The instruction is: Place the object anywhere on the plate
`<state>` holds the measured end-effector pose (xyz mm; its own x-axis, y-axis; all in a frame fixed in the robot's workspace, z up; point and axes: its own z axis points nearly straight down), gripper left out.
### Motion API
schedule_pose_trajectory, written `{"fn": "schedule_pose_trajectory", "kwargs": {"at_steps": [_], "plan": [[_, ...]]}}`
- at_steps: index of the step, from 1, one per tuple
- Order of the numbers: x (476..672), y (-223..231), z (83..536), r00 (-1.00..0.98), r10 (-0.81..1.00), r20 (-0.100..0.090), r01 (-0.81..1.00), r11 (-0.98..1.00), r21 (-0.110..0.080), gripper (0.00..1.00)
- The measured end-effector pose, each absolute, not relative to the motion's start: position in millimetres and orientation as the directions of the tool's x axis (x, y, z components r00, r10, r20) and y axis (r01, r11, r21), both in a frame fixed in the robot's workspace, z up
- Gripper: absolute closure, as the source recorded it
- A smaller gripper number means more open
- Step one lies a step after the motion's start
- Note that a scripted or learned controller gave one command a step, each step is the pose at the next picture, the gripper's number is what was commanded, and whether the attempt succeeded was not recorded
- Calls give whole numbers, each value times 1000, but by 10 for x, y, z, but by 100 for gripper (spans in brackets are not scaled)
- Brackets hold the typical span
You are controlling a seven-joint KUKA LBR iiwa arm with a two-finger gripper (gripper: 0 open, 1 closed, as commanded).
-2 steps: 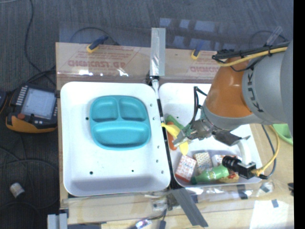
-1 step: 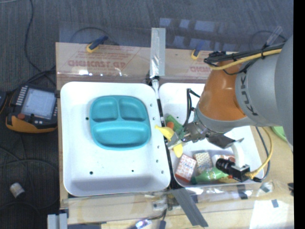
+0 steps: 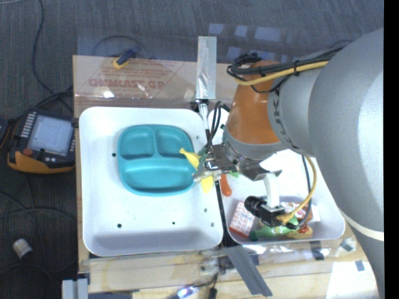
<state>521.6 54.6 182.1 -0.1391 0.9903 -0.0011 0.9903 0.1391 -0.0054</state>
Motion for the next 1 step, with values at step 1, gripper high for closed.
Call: {"fn": "schedule_pose_trajectory", "kwargs": {"at_steps": [1], "plan": [[5217, 543, 1823, -138, 990, -2, 990, 138, -5, 0]]}}
